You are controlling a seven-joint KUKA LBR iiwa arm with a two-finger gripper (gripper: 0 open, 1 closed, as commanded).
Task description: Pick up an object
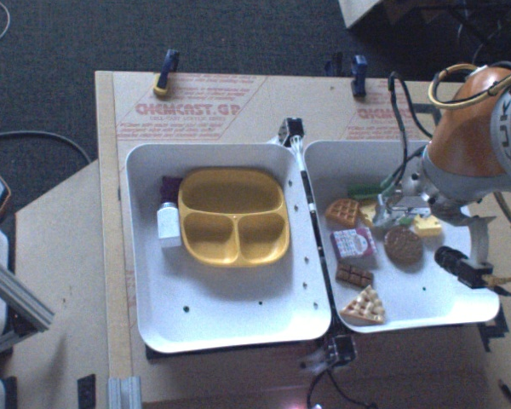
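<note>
Gripper [398,216] hangs low over the arm-side bin [443,301]; whether it is apart or together cannot be told. Round brown cookie [403,246] lies just beside it, toward the view's bottom edge.

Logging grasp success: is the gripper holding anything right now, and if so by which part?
It cannot be told. The gripper sits low in the right bin, close beside the round brown cookie, but no hold on any item is visible.

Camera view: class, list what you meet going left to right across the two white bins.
Small white plastic bottle → yellow three-compartment plastic tray → square brown toy waffle → round brown cookie
</note>
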